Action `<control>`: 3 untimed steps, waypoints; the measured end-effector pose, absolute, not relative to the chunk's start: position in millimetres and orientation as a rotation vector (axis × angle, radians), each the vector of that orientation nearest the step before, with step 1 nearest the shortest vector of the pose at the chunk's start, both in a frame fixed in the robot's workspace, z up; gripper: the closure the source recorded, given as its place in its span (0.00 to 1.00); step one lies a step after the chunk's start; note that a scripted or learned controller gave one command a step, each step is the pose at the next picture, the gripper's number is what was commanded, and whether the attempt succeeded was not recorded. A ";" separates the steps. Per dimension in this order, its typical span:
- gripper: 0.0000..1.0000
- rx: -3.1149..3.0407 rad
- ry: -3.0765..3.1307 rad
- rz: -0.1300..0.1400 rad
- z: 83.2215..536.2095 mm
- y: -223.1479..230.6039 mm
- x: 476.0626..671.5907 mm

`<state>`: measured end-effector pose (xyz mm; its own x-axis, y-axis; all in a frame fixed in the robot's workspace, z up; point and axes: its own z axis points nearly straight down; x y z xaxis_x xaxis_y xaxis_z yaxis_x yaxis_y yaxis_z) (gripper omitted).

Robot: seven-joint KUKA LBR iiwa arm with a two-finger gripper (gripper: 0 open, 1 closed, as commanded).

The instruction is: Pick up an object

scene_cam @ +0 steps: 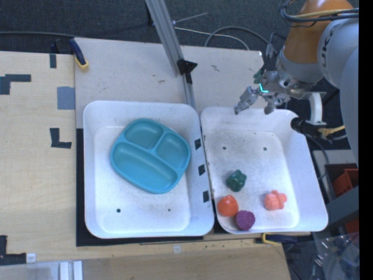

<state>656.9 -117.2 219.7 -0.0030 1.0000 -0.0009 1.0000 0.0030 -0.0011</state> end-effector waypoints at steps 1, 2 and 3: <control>0.00 -2.217 -2.222 0.007 173.6 -114.9 649.3; 0.00 -2.215 -2.220 0.010 109.6 -115.7 651.5; 0.00 -2.218 -2.224 0.006 87.1 -115.0 650.9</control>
